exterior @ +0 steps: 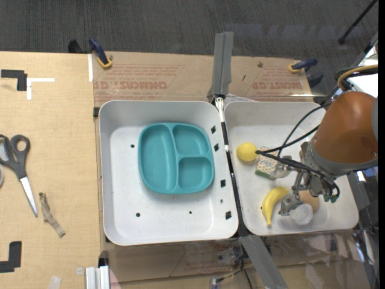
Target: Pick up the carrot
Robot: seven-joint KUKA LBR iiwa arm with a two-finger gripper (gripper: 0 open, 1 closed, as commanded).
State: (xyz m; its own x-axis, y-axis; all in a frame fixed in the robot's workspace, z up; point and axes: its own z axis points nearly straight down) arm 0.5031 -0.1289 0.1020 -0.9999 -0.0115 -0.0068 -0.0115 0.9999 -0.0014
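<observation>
Carrot right beneath the jaws.
We judge the orange patch beside the banana to be it; its long axis and the jaws' spread we cannot tell.

1 fixed camera looks down slantwise on 2 white bins.

Dark grey carpet runs along the far side of the bench. The bench top is pale wood on the left, with brown cardboard clamped beneath the two white bins. A pair of scissors lies on the wood.
</observation>
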